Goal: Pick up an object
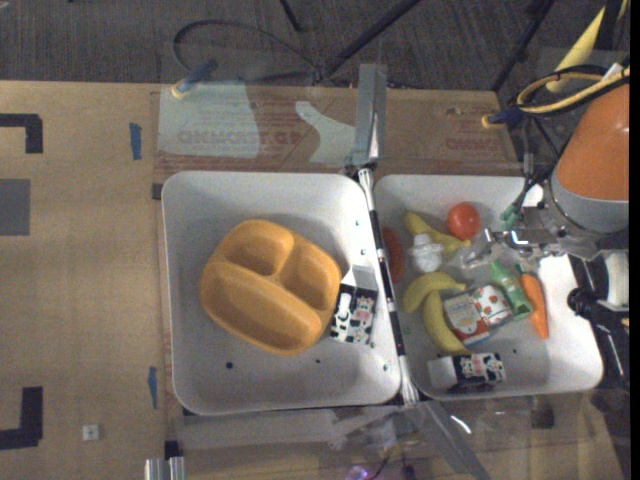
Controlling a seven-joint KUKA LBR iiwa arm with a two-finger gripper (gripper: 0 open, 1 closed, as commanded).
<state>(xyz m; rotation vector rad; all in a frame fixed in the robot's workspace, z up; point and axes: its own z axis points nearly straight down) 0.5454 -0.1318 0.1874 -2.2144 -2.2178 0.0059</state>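
Note:
My gripper hangs over the right bin, in its upper middle part, above a cluster of toy food. Just below it lie a green item and a small red-and-white carton. A red tomato sits up and to its left, and an orange carrot lies to its lower right. Two yellow bananas and a white bottle lie to the left. I see nothing lifted from the bin.
The left bin holds a large orange divided plate and a black-and-white carton at its right wall. Another black-and-white carton lies near the right bin's front edge. A metal divider and cables run behind the bins.

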